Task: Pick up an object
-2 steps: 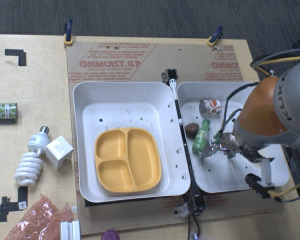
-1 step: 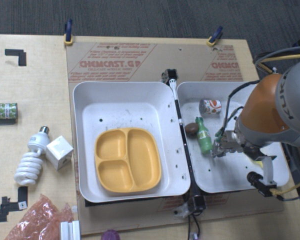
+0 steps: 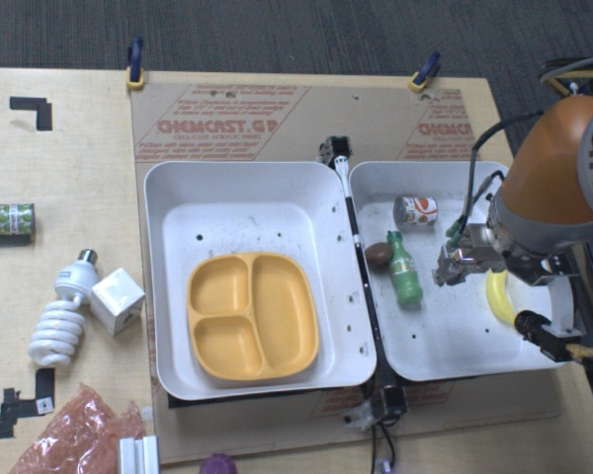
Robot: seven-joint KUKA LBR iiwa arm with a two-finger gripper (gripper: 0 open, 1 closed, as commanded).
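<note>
The hand [image 3: 462,263] hangs low in the right bin [image 3: 430,349], near its right wall; whether it is spread or pinched I cannot tell. The green bottle [image 3: 404,270] lies just beside it toward the bin's left wall, cap toward the far edge, long axis running far-to-near. A descent could glance off the rounded bottle or bump the banana [image 3: 499,297] alongside.

Well left of the gripper [image 3: 460,265], beyond the left bin [image 3: 156,265]: spiral light bulb [image 3: 59,312] touching white box [image 3: 117,300]; green can [image 3: 12,221] farther left; red mesh bag [image 3: 79,429] lower down.
</note>
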